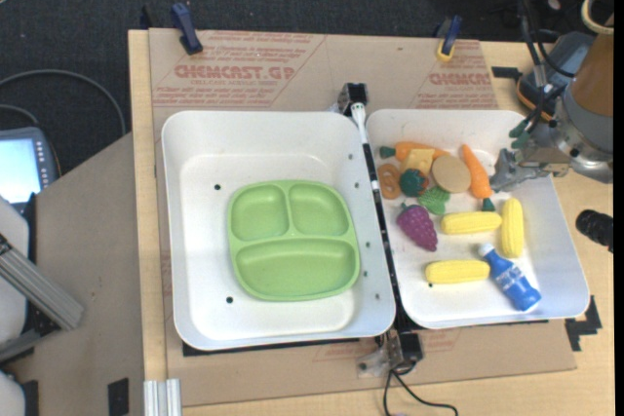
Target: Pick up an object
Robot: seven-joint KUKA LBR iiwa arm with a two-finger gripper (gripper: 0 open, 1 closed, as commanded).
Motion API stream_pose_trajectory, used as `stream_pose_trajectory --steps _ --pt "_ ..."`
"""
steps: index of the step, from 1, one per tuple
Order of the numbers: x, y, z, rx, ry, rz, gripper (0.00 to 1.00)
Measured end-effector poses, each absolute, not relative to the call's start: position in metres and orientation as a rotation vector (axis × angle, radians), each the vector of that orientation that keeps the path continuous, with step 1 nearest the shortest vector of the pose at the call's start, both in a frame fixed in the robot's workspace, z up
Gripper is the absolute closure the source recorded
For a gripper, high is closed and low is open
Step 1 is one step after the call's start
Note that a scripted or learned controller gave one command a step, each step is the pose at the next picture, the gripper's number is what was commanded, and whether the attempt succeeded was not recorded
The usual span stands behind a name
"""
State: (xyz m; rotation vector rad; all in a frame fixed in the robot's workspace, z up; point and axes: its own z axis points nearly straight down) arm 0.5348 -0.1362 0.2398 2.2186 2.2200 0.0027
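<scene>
A: Start at the front edge. What lies nearest?

B: In the right bin [570,292], a blue toy bottle [512,280] sits near the front right, tilted, with a yellow corn cob [457,272] just beside it on the left. In the left bin [185,209], a green divided plate [292,239] lies flat in the middle, its three compartments bare.

A: And further back in the right bin?

B: A second corn cob [471,223] lies crosswise, touching an upright-lying yellow piece [512,226] at its right end. A purple bunch of grapes [417,226] is to their left. Behind those is a cluster: a tan round disc [451,173], an orange carrot [475,170], a green piece [412,181], an orange ring-shaped piece [389,180] and an orange-yellow piece [415,153] against the back.

A: Where is the arm?

B: It reaches in from the right, over the bin's far right corner. The gripper [505,172] hangs low just beside the carrot's right side.

A: Pinching anything?

B: I cannot tell how the fingers stand; nothing shows between them.
</scene>
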Motion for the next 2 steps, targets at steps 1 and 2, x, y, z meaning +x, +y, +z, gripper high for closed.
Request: stream_pose_trajectory --steps 1,2 --pt "0.496 -0.189 0.323 2.220 2.207 0.004 1.00" --pt "0.476 -0.226 0.203 2.233 2.222 -0.008 1.00"
